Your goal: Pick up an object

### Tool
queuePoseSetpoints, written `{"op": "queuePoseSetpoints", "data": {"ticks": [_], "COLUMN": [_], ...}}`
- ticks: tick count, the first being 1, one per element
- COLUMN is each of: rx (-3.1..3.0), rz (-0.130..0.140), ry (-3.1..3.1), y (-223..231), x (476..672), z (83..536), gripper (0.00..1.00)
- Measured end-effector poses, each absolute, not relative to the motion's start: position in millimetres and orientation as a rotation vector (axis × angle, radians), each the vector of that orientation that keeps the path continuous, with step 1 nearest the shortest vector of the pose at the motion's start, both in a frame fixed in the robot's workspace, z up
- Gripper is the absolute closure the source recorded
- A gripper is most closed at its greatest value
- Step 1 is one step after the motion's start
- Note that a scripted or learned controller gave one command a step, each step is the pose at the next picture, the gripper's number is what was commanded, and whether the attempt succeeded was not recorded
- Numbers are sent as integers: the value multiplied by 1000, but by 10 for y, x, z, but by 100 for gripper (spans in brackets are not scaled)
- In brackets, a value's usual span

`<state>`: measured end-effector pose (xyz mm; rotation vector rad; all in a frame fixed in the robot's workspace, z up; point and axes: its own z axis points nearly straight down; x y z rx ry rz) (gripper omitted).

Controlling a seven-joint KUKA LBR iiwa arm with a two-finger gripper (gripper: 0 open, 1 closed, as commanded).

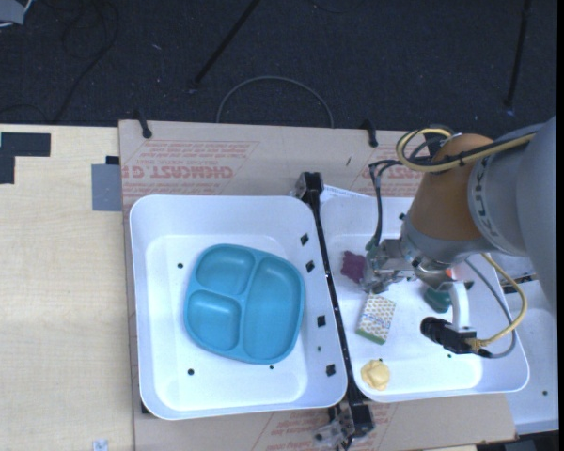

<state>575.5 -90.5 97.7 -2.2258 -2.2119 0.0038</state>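
Observation:
My gripper [383, 278] hangs over the right bin [508, 376], near its left wall. A small purple object [353, 265] lies just to its left. A pale block with a green dotted pattern [377, 318] lies right below the gripper. A yellow object [376, 375] rests at the bin's front left corner. A teal object [439, 298] sits to the right of the gripper, partly hidden by the wrist. Nothing can be made out held in the gripper.
The left bin [160, 346] holds a blue divided plate [244, 303]. A black divider rail [324, 289] runs between the two bins. The arm's grey and orange body [470, 200] covers the right bin's back right part.

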Motion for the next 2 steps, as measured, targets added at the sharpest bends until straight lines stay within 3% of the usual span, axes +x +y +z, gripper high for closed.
{"op": "queuePoseSetpoints", "data": {"ticks": [2], "rx": [-2222], "rz": [-2], "ry": [-2222], "y": [-830], "x": [5651], "z": [1942], "gripper": [100]}}
